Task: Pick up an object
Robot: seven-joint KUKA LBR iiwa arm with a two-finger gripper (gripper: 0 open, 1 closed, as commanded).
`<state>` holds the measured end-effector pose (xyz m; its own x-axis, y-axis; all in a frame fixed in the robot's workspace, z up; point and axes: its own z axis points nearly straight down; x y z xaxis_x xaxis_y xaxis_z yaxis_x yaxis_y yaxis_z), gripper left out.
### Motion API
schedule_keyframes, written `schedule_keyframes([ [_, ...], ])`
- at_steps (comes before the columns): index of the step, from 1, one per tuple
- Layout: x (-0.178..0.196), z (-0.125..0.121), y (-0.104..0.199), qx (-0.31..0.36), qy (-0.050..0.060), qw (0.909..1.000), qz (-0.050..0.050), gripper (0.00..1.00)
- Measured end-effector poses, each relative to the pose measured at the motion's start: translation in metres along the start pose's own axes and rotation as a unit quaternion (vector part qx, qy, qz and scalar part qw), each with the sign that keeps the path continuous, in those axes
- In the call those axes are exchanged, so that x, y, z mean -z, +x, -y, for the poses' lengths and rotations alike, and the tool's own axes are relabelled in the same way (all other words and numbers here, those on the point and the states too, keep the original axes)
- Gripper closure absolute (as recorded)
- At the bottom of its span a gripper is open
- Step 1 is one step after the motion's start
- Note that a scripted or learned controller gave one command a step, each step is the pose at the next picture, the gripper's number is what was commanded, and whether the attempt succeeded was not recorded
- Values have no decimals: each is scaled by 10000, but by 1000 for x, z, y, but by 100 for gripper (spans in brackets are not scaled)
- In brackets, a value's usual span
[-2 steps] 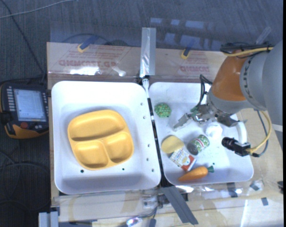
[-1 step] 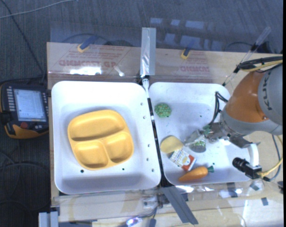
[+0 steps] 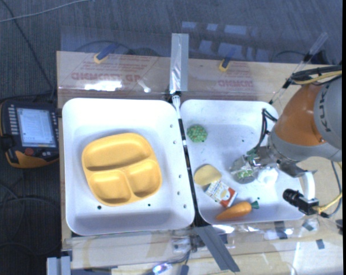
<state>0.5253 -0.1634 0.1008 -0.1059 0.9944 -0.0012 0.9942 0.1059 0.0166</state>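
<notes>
My gripper (image 3: 246, 166) reaches from the right into the right bin (image 3: 219, 119), low over its floor near the middle. A small greenish object (image 3: 244, 175) lies right at the fingertips. A green ball (image 3: 197, 133) rests at the bin's upper left. A pale yellow wedge (image 3: 206, 175) lies left of the gripper. Below that wedge sits a white and red packet (image 3: 221, 193). An orange carrot (image 3: 234, 211) lies by the front wall.
The left bin (image 3: 75, 211) holds a yellow divided tray (image 3: 122, 168). A teach pendant (image 3: 28, 132) lies on the floor at the far left. Cables and a black fitting (image 3: 294, 199) hang off the arm at the right bin's lower right.
</notes>
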Motion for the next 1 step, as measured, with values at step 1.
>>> schedule_keyframes([
  [1, 89, -46, 25, -336, 92, 9994, 6, 100],
])
